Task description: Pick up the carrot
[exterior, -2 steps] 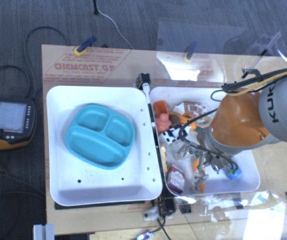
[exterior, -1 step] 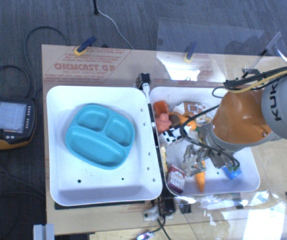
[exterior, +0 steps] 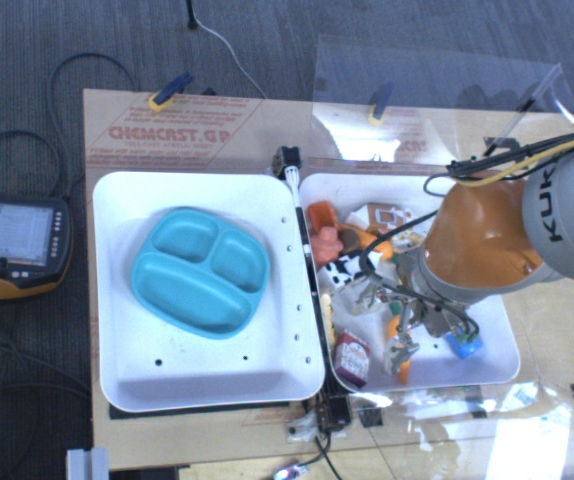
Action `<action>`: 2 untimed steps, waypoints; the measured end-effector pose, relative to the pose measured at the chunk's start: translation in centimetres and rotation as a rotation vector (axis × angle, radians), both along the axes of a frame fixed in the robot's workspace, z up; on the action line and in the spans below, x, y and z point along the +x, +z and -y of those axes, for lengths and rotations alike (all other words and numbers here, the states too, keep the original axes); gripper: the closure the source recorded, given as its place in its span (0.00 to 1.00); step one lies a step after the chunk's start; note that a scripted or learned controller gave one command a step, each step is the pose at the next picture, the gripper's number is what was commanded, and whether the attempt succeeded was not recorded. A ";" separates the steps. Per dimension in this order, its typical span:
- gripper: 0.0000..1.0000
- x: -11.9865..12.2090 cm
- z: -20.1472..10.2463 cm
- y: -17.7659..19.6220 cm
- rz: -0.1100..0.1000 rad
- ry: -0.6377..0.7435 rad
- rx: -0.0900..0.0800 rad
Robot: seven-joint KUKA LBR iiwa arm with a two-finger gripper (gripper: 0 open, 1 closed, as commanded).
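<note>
Arm (exterior: 487, 233) reaching in from right of frame, orange band set over right bin (exterior: 487, 373). Gripper (exterior: 403, 340) lowered at lower centre of right bin, among clutter. Carrot (exterior: 397, 343) seen as thin orange piece at gripper tip, lower middle of right bin; grasp not confirmed, finger spread cannot be told. Blue compartment plate (exterior: 202, 271) lying in left bin (exterior: 117, 298). Dark red packet (exterior: 351, 358) placed at lower left of right bin. Small blue object (exterior: 464, 344) located right of gripper.
</note>
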State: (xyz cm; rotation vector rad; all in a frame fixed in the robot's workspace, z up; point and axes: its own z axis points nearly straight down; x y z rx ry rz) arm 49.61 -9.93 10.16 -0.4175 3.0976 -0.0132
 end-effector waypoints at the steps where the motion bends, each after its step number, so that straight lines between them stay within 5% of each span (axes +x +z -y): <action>1: 1.00 0.1 0.0 0.9 0.002 -0.001 -0.002; 2: 0.00 0.1 0.0 0.9 0.001 -0.001 -0.002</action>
